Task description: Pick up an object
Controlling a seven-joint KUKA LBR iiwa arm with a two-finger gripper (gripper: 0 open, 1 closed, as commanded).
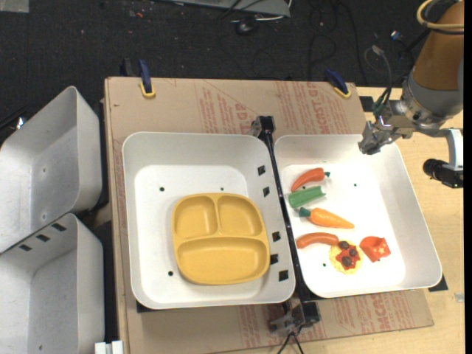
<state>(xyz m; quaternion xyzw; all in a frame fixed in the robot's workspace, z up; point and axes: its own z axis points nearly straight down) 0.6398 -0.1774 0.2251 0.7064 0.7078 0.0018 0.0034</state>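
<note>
The right bin (391,190) holds several toy foods: a red-orange chili pepper (308,177), a green vegetable (306,196), an orange carrot (330,217), a red sausage (317,240), a small pizza slice (346,257) and a red pepper piece (374,248). My gripper (371,140) hangs over the bin's far right rim, above and to the right of the foods. Nothing shows between its fingers.
The left bin (147,168) carries a yellow divided plate (220,237). Two spare white bins (44,198) lean at the far left, off the bench. A black divider (274,190) runs between the two bins. Blue clamps (146,80) sit at the board's far edge.
</note>
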